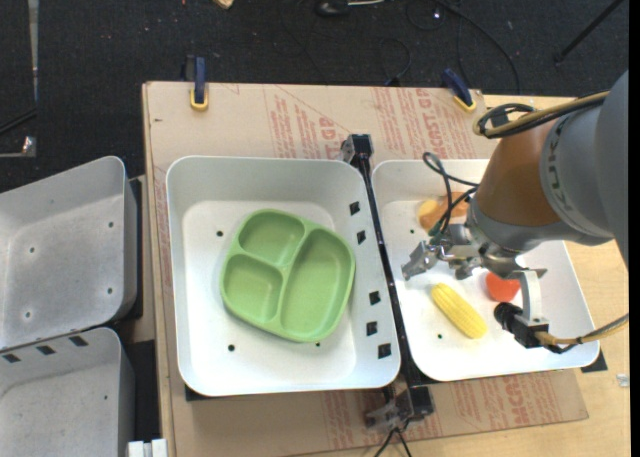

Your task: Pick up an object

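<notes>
A brown cardboard-covered bench point(300, 115) on dark carpet bears two shallow white plastic bins point(200, 365). At the right bin's nine o'clock hangs the two-finger gripper point(440, 257); its state is unreadable.

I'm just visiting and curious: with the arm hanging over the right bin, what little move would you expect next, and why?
Probably a short drop straight down. The gripper hovers over the right bin beside the yellow corn cob, with an orange piece and a red piece close by. Nothing appears to be held yet.
</notes>
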Controlling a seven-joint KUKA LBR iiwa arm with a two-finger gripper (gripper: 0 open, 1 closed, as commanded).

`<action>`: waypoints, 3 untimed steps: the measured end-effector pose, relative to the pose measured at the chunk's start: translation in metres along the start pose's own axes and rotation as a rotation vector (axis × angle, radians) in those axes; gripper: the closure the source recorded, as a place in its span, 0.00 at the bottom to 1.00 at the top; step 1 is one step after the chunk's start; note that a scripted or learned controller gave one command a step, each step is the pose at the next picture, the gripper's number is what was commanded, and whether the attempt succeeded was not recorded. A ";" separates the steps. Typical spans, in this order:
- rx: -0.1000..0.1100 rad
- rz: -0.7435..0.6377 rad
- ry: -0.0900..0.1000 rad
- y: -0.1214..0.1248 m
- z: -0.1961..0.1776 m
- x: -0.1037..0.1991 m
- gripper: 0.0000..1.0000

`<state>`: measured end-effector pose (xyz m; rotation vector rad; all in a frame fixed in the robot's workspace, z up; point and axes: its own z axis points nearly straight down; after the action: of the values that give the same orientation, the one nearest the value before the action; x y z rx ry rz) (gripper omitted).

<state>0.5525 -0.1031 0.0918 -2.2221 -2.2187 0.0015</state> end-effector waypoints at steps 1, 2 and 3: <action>-0.002 0.002 0.000 0.000 -0.010 0.000 1.00; -0.006 -0.002 -0.001 -0.001 -0.073 -0.002 1.00; -0.007 -0.003 -0.002 0.008 -0.121 -0.008 1.00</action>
<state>0.5603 -0.1112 0.2131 -2.2232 -2.2270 -0.0044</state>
